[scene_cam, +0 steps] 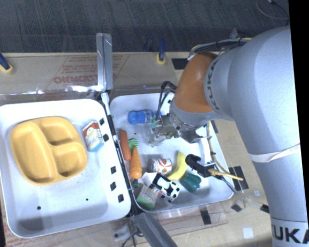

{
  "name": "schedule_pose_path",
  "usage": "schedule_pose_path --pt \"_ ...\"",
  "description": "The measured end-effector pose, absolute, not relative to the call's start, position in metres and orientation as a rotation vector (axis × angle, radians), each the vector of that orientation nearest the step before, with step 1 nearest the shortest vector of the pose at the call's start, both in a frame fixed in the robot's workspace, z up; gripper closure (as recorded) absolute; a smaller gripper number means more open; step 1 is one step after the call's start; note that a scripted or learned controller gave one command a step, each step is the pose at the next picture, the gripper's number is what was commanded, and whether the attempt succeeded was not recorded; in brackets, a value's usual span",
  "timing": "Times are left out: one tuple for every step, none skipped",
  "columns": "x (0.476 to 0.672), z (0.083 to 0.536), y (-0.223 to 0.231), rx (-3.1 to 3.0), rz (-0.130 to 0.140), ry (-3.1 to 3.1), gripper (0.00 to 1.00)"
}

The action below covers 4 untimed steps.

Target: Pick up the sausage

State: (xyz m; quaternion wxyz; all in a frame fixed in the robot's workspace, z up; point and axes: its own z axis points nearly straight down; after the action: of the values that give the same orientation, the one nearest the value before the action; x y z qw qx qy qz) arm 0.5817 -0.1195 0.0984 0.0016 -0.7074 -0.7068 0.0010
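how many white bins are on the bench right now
2. The left bin holds a yellow tray and a small carton; the right bin holds the toy clutter.

The bench is seen from one camera, set high above it and tipped to look down at a slant. Both white bins are taken in at once: the left bin (pixel 19 175) fills the left half of the view and the right bin (pixel 217 195) sits in the middle. The far edge of the bench is seen at the top. The big grey arm (pixel 260 100) is seen very near, filling the right side.
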Motion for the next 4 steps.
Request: schedule_pose_path --pt "0.563 0.092 -0.187 -1.84 0.001 -2.543 1.0" --pt "0.656 0.093 -0.174 -1.463 0.006 -2.772 1.0" --pt "0.637 0.094 -0.21 -1.106 0.001 -2.941 1.0" --pt "0.647 0.178 -0.129 -1.213 0.0 -2.901 1.0"
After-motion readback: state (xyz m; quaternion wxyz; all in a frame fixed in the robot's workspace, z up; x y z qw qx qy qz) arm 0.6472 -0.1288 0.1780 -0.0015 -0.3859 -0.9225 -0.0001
